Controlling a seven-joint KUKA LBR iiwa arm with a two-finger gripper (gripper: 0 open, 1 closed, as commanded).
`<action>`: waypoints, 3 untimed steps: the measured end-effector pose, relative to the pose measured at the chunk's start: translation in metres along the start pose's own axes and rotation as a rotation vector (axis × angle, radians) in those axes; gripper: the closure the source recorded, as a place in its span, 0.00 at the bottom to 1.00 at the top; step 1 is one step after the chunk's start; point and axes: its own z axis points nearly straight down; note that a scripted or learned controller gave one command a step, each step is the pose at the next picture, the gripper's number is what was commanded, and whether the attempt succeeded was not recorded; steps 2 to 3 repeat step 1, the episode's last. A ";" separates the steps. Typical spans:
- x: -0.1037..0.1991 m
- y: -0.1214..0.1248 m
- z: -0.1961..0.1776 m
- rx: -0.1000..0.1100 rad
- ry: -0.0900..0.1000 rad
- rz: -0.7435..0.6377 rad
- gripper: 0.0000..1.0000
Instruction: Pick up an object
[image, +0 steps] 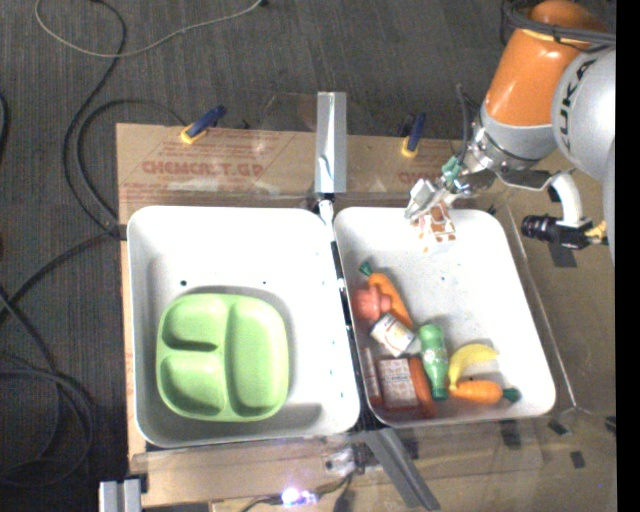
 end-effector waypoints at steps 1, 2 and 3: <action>-0.042 -0.014 -0.008 0.002 -0.001 0.264 1.00; -0.042 -0.014 -0.008 0.002 -0.001 0.264 1.00; -0.042 -0.014 -0.008 0.002 -0.001 0.264 1.00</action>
